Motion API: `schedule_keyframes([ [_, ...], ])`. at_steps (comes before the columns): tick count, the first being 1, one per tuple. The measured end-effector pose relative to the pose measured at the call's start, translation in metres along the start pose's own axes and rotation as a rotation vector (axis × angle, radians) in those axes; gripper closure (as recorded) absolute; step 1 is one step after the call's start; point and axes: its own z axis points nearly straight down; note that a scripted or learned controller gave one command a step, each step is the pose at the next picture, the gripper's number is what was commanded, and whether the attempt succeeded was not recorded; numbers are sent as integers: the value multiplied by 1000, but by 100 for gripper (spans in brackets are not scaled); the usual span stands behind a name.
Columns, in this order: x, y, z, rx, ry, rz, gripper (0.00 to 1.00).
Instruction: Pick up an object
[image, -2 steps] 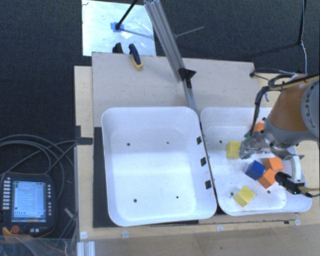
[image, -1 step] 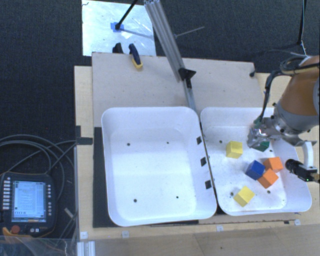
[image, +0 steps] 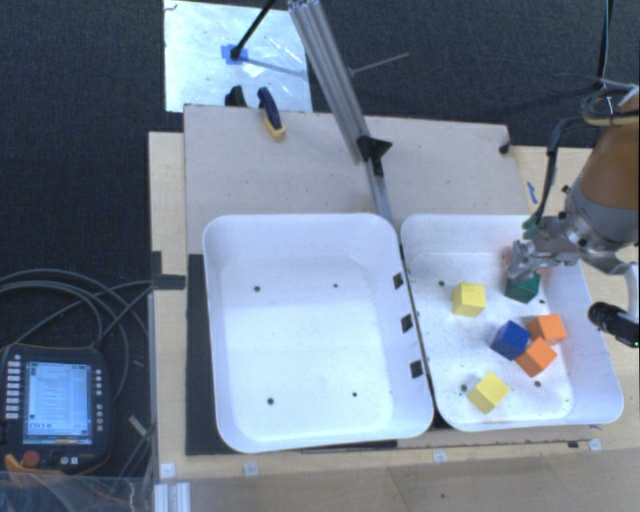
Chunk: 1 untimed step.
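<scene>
Your hand (image: 527, 268) sits low over the green block (image: 522, 288), near the back of the right bin (image: 600, 400). I cannot tell if it holds the block. Go slowly and lift straight up, so the block does not slip. The right bin also has two yellow blocks (image: 468, 298) (image: 489, 392), a blue block (image: 510, 339) and two orange blocks (image: 548, 327) (image: 537, 356). The left bin (image: 225, 300) has no blocks.

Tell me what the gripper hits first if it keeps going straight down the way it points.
Most likely the green block: the gripper sits directly over it in the right bin. Depth is unclear from this slanted view, so it may already be touching.
</scene>
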Motion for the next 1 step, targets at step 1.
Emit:
schedule_keyframes([
  [1, 59, 1, 4, 6, 4, -6, 100],
])
